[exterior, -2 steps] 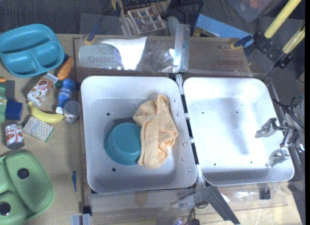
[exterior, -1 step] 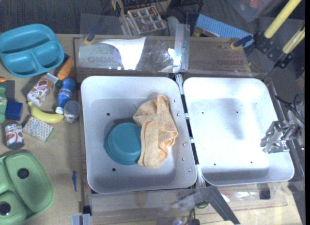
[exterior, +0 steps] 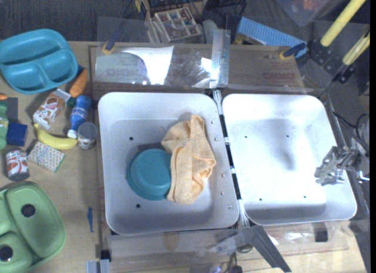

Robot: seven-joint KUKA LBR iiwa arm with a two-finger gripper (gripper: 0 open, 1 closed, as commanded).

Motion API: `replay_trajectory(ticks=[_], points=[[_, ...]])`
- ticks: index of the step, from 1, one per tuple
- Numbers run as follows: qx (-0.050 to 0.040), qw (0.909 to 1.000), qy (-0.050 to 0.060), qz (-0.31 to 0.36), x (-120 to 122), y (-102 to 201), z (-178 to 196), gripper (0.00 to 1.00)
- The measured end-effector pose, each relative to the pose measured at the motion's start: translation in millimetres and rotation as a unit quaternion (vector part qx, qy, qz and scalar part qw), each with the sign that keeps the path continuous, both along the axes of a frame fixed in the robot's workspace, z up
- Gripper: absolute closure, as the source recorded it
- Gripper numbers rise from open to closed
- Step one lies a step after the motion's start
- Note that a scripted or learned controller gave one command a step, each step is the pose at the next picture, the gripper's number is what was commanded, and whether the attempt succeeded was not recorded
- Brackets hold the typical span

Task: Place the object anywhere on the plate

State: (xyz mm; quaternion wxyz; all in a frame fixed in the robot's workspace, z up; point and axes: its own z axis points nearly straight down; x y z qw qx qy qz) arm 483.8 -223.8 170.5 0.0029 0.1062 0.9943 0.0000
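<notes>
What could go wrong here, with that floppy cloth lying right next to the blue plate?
The yellow cloth is soft and crumpled, so a grasp may catch just a fold and let it slip. It already lies against the blue plate, so grabbing it could drag or tip the plate. The gripper sits at the far side of the right bin and must cross the rims between the bins, which it might clip.

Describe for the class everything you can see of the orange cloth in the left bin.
The orange cloth is soft, pale orange fabric, crumpled into a long bunched heap with folds. It lies on the floor of the left bin, toward its right side, running from mid-bin toward the front. Its left edge touches the round teal plate and seems to overlap that rim slightly.
</notes>
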Motion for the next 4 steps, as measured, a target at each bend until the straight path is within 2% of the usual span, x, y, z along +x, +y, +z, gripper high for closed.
replay_trajectory(ticks=[1, 2, 3, 4], points=[[0.0003, 0.9619, -0.001, -0.273, -3, 0, 34, 1.00], [0.0016, 0.8989, 0.002, -0.438, -4, 0, 14, 1.00], [0.0015, 0.8966, 0.002, -0.443, -3, 2, -13, 1.00], [-0.0005, 0.9981, -0.001, -0.062, 3, 0, 21, 1.00]])
